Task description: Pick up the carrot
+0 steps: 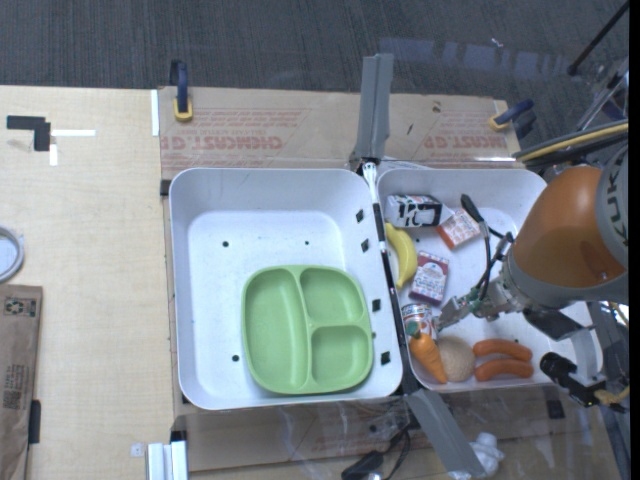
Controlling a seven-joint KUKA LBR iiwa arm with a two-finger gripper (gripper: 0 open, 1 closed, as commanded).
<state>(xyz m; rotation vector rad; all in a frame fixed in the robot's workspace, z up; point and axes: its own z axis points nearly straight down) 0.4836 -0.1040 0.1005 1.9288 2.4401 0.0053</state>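
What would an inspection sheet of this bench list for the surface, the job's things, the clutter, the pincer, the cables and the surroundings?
Surface: two white bins side by side, left bin and right bin, on a bench with cardboard behind.
Job's things: carrot lies at the right bin's near left corner, beside a pale round item.
Clutter: green divided plate in the left bin; banana, small packets, can and sausages in the right bin.
Pincer: pincer low over the right bin, above the carrot; nothing seen in it.
Cables: a thin cable by the wrist.
Surroundings: clamps at the cardboard's far edge, tape roll at left.
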